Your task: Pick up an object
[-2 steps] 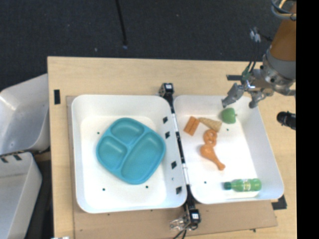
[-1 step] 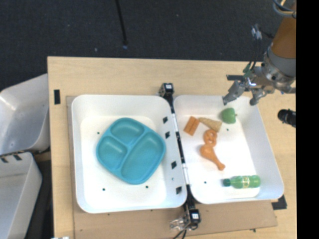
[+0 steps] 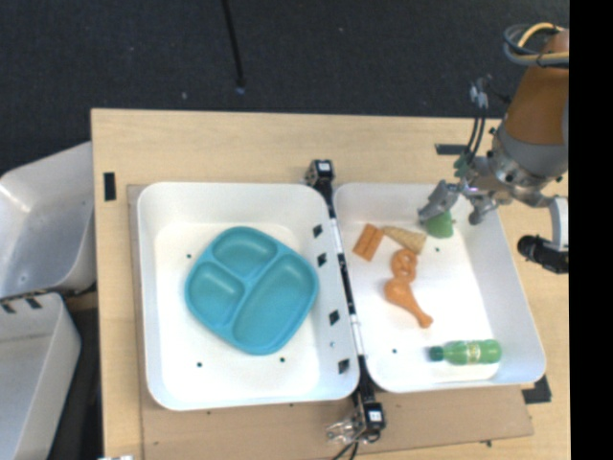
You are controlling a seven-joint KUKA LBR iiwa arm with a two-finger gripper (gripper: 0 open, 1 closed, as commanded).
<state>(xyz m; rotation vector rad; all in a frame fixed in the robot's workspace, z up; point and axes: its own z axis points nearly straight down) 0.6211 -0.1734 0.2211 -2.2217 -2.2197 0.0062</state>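
Your gripper (image 3: 458, 202) hangs over the right bin's (image 3: 508, 286) far edge, fingers spread, a small green object (image 3: 440, 223) at its left finger, grasp unclear. Nearer you lie orange toy pieces (image 3: 404, 281) and a green bottle (image 3: 466, 353); the left bin (image 3: 163, 372) holds a blue plate (image 3: 251, 289).

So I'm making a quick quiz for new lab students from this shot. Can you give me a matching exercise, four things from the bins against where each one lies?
Things:
1. blue divided plate
2. green bottle
3. orange block
4. small green object

Places:
A. near front edge of the right bin, lying on its side
B. left side of the right bin, close to the divider
C. middle of the left bin
D. back of the right bin, just under the gripper

Pairs: 1-C, 2-A, 3-B, 4-D
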